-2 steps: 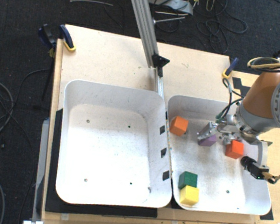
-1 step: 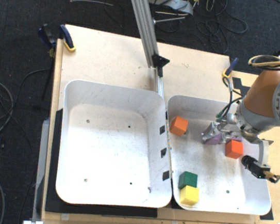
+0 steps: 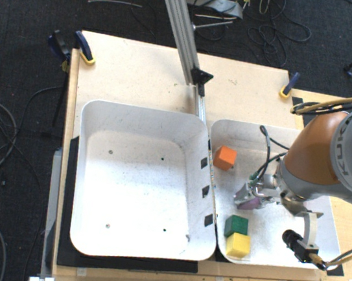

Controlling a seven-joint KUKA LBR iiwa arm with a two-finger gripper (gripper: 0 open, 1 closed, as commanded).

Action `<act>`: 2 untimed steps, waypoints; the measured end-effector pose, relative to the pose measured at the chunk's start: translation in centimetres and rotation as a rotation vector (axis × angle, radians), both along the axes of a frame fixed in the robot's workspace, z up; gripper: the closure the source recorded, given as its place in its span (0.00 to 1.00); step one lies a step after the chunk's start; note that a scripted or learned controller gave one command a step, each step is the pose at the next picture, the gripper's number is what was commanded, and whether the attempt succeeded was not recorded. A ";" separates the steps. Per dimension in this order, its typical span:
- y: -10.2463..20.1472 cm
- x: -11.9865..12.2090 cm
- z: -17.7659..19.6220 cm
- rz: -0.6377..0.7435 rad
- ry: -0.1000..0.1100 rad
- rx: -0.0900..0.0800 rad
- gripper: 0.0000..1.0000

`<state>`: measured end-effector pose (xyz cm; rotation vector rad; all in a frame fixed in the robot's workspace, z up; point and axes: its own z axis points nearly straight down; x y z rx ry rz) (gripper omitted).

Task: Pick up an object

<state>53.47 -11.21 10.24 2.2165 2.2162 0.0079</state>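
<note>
While the gripper [image 3: 251, 197] hangs low inside the right bin [image 3: 263, 257], finger state unclear, an orange block [image 3: 225, 157] sits beyond it, green block [image 3: 236, 225] and yellow block [image 3: 238, 245] nearer.

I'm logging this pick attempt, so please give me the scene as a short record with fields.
left bin: bare white floor with dark specks
right bin: holds all the blocks
orange block: near the divider, far side
green block: near side, touching the yellow block
purple object: at the gripper
arm: over the right bin
</note>
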 end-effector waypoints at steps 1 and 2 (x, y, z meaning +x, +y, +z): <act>10.2 5.3 9.7 0.012 -0.002 0.004 1.00; 18.0 5.4 9.2 0.011 0.009 0.005 1.00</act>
